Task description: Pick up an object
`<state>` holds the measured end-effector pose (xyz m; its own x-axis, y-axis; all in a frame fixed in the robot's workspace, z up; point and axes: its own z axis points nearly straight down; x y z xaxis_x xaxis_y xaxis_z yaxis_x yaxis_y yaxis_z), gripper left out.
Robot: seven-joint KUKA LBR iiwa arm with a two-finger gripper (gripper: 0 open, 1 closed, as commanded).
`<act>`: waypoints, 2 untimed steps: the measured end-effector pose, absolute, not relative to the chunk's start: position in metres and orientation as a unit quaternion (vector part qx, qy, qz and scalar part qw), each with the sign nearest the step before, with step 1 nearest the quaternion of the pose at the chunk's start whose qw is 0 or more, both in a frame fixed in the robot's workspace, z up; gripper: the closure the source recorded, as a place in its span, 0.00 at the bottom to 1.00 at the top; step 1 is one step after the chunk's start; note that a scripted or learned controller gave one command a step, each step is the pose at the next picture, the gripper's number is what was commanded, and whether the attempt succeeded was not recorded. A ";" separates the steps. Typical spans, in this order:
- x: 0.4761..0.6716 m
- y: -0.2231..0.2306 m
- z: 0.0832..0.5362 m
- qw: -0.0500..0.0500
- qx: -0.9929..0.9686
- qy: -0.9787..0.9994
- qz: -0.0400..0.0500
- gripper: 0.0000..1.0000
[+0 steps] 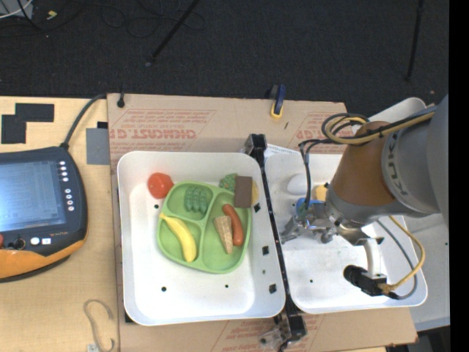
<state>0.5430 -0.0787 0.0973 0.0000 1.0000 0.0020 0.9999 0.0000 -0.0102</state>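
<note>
**Inspector:** Cardboard sheeting covers the bench [183,127], clamped at the far edge, presumably to protect the top and keep the two white bins from sliding. Report the bins.

**Assistant:** Left bin [139,284] holds a green tray [205,259] with sections. Banana [180,238] lies in the near-left section, green pods [196,198] in the far one, a sausage [233,219] and a tan wedge [224,234] on the right. A tomato [160,185] sits just beyond the tray's far-left corner, a brown block [243,190] at its far-right rim. The sorting looks deliberate: play food kept apart so each piece can be taken singly.

**Inspector:** And the arm?

**Assistant:** Arm [381,174] reaches in from the right over the right bin [322,299], wrist low. The gripper [304,224] hangs at that bin's left side, near the divider. Whether it is apart or together, I cannot tell; cabling and the wrist hide it.

**Inspector:** Anything held?

**Assistant:** Nothing visible in it. A pale item [296,185] lies just beyond the gripper, too washed out to identify.

**Inspector:** Judgement?

**Assistant:** Pick not yet confirmed. A pendant [40,204] rests at far left, well clear.
</note>
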 end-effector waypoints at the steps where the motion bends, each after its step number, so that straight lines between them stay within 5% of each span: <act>1: 0.542 -0.080 0.087 0.001 -0.709 -0.705 0.002 0.00; 2: 0.542 -0.081 0.097 0.003 -0.712 -0.702 0.002 1.00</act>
<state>0.5416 -0.0815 0.0972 0.0130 0.9999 0.0007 0.9999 -0.0130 -0.0067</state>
